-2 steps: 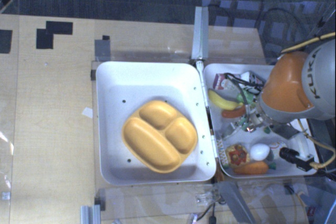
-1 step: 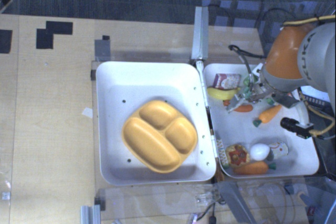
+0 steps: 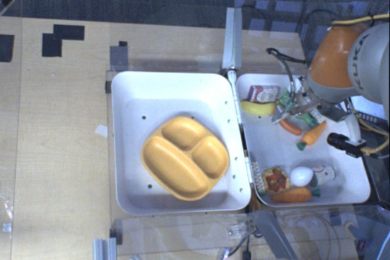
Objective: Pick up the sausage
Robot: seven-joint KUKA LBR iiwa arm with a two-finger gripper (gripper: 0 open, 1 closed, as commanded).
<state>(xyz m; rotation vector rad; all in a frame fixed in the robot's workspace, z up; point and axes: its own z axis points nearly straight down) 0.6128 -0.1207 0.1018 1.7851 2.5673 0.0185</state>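
- A pale wooden bench (image 3: 55, 149) carries two shallow white bins side by side; grey carpet lies beyond its far edge.
- The left bin (image 3: 131, 100) holds a glossy yellow three-compartment plate (image 3: 184, 156).
- In the right bin (image 3: 356, 189), the gripper (image 3: 292, 108) hangs by the far edge; whether it is open or closed cannot be told.
- The sausage (image 3: 290, 126), smooth and reddish-orange, lies just beneath it, beside a carrot (image 3: 313, 134) and a banana (image 3: 258, 108).
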